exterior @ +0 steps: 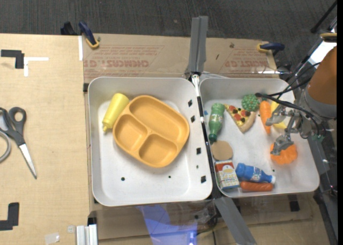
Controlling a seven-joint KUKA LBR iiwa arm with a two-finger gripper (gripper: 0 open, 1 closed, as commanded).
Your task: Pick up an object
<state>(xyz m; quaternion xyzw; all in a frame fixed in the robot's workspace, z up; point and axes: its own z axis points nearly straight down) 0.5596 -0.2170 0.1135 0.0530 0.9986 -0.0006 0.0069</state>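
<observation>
White left bin (102, 185) holding orange tray (151, 130), claw (282, 143) grip unclear above orange toy (285, 155).

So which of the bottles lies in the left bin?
The yellow bottle, lying beside the orange divided tray. The green bottle and the blue bottle both lie in the right bin, where the gripper is.

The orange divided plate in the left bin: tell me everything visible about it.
The orange divided plate looks like smooth moulded plastic, rounded-square, with three compartments, one long and two smaller. It lies flat and turned at an angle on the floor of the left bin. A yellow bottle lies against its upper left edge.
</observation>
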